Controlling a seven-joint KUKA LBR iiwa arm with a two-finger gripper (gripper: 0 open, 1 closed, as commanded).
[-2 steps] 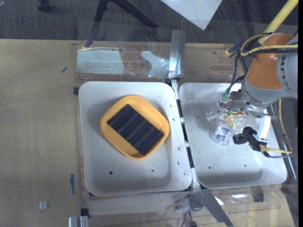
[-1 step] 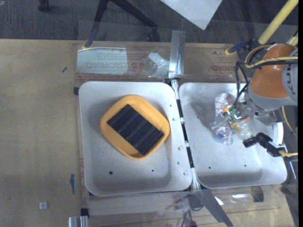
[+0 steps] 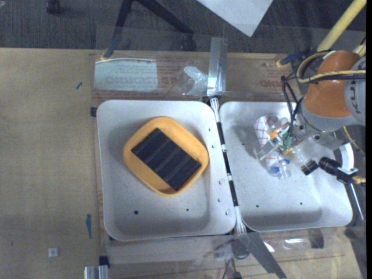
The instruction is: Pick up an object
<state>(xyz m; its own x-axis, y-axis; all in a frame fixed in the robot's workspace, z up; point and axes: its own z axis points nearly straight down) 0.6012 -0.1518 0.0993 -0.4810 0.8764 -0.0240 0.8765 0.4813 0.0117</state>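
Front rim of left bin (image 3: 168, 235) nearest the lens, on the desk (image 3: 40, 156). Inside it: yellow tray with dark ribbed panel (image 3: 165, 156), lying flat, tilted diagonally, well apart from the arm. Right bin (image 3: 279, 214) holds a clear crumpled plastic item with red-and-white print (image 3: 272, 144), near the far right corner. Arm (image 3: 331, 92) reaching in from the right; hand (image 3: 289, 139) low over the crumpled item, touching or just above it. Hand opening: cannot tell, hidden among wrist, cables and plastic; grip on anything not confirmed. Step judged: descent/approach onto the crumpled item, grasp not yet shown. Next move calls for closing squarely on the plastic, then a straight lift; thin, slippery film likely to slide out.
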